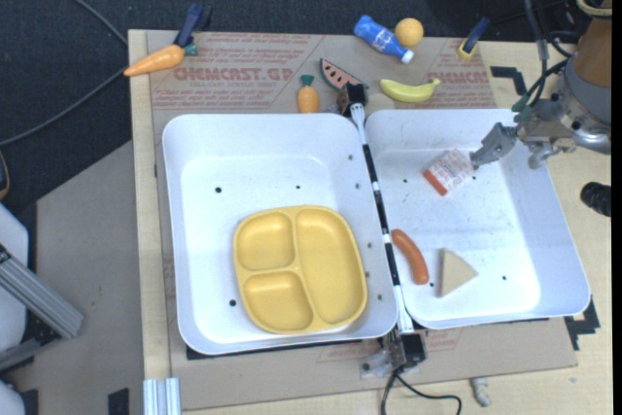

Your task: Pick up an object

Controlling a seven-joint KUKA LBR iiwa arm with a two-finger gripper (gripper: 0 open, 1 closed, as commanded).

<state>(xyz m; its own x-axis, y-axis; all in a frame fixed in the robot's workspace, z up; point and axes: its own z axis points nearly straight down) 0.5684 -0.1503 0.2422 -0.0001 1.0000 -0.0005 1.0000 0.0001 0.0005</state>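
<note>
Sausage (410, 256) and a tan wedge (453, 271) lie at five o'clock in the right bin (544, 209), nearest the camera. A yellow divided tray (299, 267) fills the left bin (194, 199). Farther up, the pincer (483, 154) meets a red-and-white packet (448, 172); whether it grips is unclear. Beyond, at twelve o'clock on the counter (146, 209), sit a banana (409, 90), a bottle (381, 38) and a carrot (155, 61); dark carpet lies behind.
</note>
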